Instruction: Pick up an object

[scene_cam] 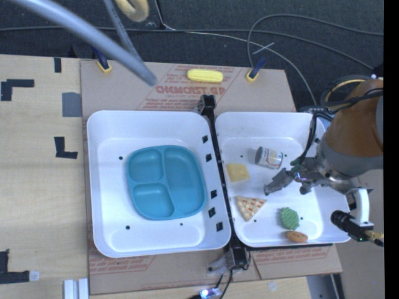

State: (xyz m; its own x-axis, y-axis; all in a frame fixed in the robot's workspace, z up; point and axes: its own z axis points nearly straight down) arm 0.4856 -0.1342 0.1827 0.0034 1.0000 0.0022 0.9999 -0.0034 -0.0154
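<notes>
Robot arm reaches in from right over right bin [310,122]. Gripper [275,183] hovers mid-bin; jaws look roughly half open w/ nothing between them, though view is small. Around it: small can [269,157] far side, yellow block [237,172] left, waffle wedge [249,207], green piece [288,217], orange piece [297,235] near. Left bin [100,129] holds blue divided plate [166,182].
</notes>
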